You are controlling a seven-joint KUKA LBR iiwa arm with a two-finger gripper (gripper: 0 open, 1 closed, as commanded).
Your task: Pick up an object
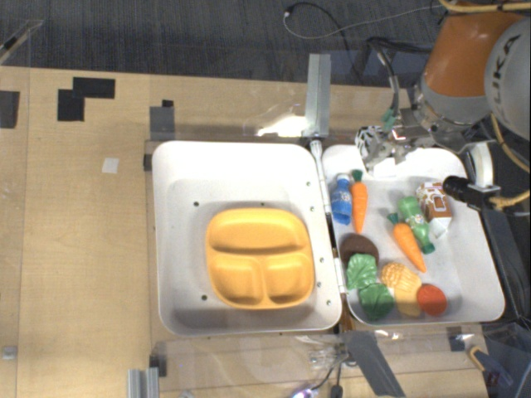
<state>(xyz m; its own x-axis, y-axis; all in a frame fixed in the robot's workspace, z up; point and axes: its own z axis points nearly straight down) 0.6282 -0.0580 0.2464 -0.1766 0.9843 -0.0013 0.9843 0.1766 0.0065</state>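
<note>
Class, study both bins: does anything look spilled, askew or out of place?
Nothing stands out. The yellow tray lies flat in the left bin; the toy foods, including two carrots, lie loosely jumbled inside the right bin, none over its rim.

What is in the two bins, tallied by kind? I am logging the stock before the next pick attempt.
Yellow divided tray: 1
Carrots: 2
Blue bottle: 1
Green leafy vegetables: 3
Corn cob: 1
Tomato: 1
Brown piece: 1
Brown and white carton: 1
Total: 11
</note>
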